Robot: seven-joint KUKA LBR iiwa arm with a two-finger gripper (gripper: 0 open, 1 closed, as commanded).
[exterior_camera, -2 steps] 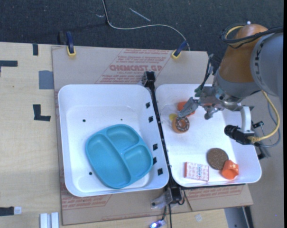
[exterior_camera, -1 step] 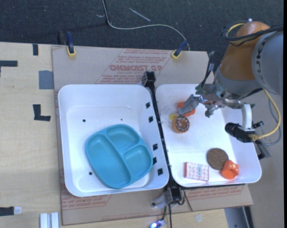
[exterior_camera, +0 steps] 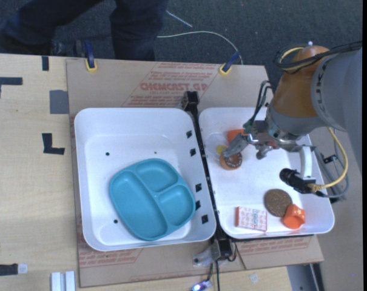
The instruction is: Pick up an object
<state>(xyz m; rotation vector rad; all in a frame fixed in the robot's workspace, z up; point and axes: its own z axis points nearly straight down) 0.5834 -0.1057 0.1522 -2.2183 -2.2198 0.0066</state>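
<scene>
Small round brown-and-orange object [exterior_camera: 231,159] beneath pincer [exterior_camera: 239,143].

arm [exterior_camera: 341,83]: grey | wrist band: orange | cables: yellow, black

A divided plate [exterior_camera: 151,197] lies in the left bin [exterior_camera: 86,162]. In the right bin [exterior_camera: 319,226], a cookie [exterior_camera: 277,201] lies between a small carton [exterior_camera: 251,218] and a small cup [exterior_camera: 293,217], near the front wall

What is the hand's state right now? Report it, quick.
Hand: low in the right bin, over a small round brown object; open or shut cannot be told.
</scene>
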